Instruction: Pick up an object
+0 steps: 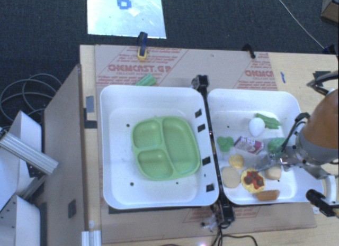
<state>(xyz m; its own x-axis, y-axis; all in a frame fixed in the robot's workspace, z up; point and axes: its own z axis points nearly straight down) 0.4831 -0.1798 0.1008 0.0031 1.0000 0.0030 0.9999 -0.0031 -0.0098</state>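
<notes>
White egg (pixel 257 127) beside green leaf (pixel 268 120) | right bin (pixel 288 102) | gripper (pixel 271 161) state unclear

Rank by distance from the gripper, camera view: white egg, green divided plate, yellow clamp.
Measured from the gripper, in the right bin:
1. White egg, same bin, just behind it.
2. Green divided plate, left bin.
3. Yellow clamp, bench's back edge.

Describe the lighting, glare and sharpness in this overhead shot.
Camera view: even, soft light with faint shadows; the metal sheet at top glares pale; the white bins look bright but not blown out; small food items are slightly soft; the hand is blurry.
</notes>
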